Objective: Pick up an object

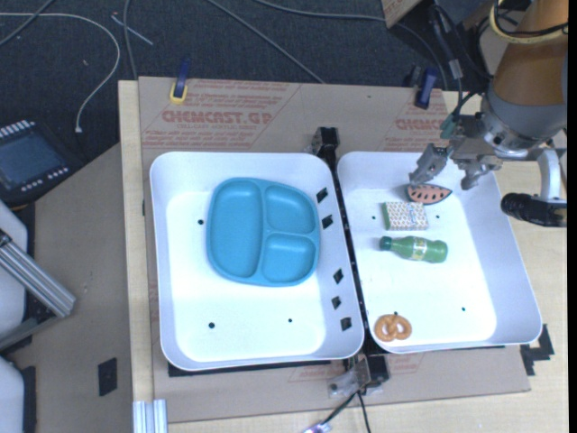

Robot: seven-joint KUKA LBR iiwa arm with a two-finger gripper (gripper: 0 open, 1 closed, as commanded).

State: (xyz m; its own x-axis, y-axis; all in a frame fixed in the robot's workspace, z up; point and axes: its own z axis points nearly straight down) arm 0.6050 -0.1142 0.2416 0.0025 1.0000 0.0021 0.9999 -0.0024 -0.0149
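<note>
- The end effector (448,168) is hovering open, gripping nothing, above one watermelon slice (429,194).
- Right bin (505,269) is carrying four items; left bin (176,269), one blue plate (262,231).

A blue divided plate (263,231) lies in the left white bin (180,314), while blue clamps (181,87) grip the desk's (270,106) far edge.

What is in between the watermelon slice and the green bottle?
A small speckled block lies between the watermelon slice and the green bottle in the right bin, as the camera view shows.
</note>
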